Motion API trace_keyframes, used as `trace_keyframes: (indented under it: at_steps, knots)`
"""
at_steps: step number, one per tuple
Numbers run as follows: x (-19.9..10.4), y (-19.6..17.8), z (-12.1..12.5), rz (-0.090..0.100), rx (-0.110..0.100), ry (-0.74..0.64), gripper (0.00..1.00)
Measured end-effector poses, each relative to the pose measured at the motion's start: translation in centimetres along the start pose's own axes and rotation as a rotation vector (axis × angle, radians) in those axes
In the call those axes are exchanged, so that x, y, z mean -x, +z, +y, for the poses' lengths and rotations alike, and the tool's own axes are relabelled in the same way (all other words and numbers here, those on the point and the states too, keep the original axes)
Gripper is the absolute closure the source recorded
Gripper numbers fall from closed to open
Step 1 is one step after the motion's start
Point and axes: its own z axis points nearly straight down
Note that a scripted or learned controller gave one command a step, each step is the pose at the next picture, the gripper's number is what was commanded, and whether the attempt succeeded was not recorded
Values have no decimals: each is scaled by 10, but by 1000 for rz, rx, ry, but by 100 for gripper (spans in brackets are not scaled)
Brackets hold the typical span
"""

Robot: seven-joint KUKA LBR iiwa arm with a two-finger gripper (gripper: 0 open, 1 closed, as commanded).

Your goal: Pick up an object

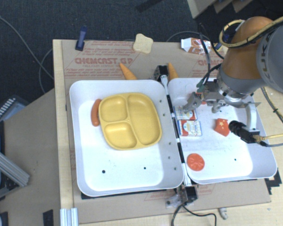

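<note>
Yellow sectioned plate [129, 120] in left bin [85, 149], small carton [189, 127] – white and red – in right bin [254, 166] below hand [208, 99], hand's opening unclear, red block [221, 126], red disc [195, 162] – nearby.

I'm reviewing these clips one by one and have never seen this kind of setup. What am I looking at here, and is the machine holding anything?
This is one fixed camera looking down at a slant on a bench with two shallow white bins. The grey and orange machine at right is a robot arm; its end effector hangs over the right bin, near a small printed carton. I cannot tell whether it holds anything. That bin also contains a red block and a red round disc. The left bin holds a yellow divided plate with a toy sausage beside it. A toy bread slice lies on the board behind the bins.
</note>
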Motion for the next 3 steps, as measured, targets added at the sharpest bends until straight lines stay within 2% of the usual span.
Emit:
trace_keyframes:
  at_steps: [1, 2, 3]
  knots:
    - [60, 60, 43, -3, 2, 2, 0]
    - [63, 100, 89, -2, 3, -1, 0]
    - [63, 89, 90, -5, 8, -1, 100]
